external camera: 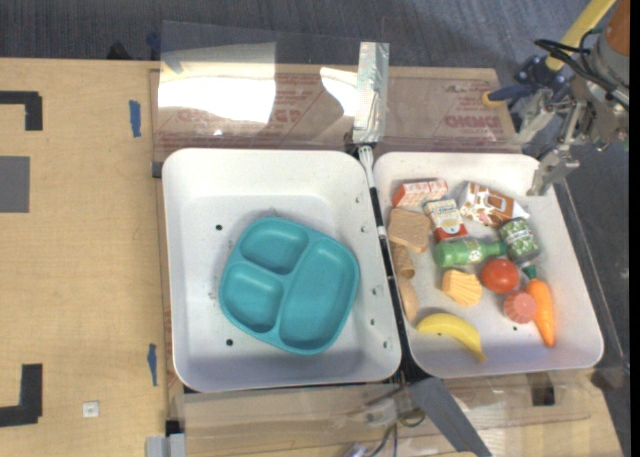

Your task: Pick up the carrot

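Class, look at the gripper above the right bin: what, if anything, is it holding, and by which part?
Nothing. The gripper hangs above the right bin's far corner, while the carrot lies apart in that bin.

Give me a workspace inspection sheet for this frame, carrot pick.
Surface: two white bins; left bin holds a teal divided plate.
Job's things: carrot lies in the right bin, near its right wall, beside a tomato.
Clutter: banana, green bottle, small cartons, bread pieces.
Grippers: gripper above the right bin's far right corner, apart from the carrot.
Cables: dark cables at the wrist.
Surroundings: wooden bench, blue tape marks.
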